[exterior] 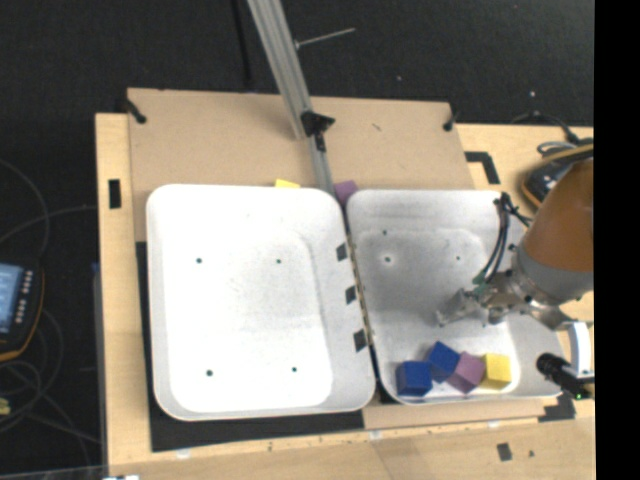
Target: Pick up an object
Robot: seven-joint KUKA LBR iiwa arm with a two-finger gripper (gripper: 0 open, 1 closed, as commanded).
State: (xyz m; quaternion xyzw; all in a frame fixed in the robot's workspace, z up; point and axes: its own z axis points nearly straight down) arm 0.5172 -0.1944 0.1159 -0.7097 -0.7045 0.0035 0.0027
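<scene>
Arm (560,233): grey with orange band, reaching in from the right edge over the right bin.
Jaws (462,310): low over the middle of the right bin, pointed left; open or closed impossible to tell at this resolution, nothing visible between them.
Right bin (420,218): shallow, white, speckled grey on its floor, set against the left bin along a shared edge.
Left bin (180,268): shallow, white, a few small dark dots on its floor.
Blocks: four clustered in the near corner of the right bin, nearer the camera than the jaws and apart from them.
Blue block (415,377): leftmost of the cluster, by the bin's front wall.
Dark blue block (444,356): just behind and right of the blue block, touching or nearly so.
Purple block (467,370): right of the dark blue block, beside the yellow block.
Yellow block (498,369): rightmost of the cluster.
Yellow piece (287,183): outside the bins, at the far rim of the left bin.
Purple piece (345,190): outside, at the far rim where the two bins meet.
Pole (285,63): slanted metal, rising from behind the bins.
Counter (250,133): tan board under both bins, on a dark floor.
</scene>
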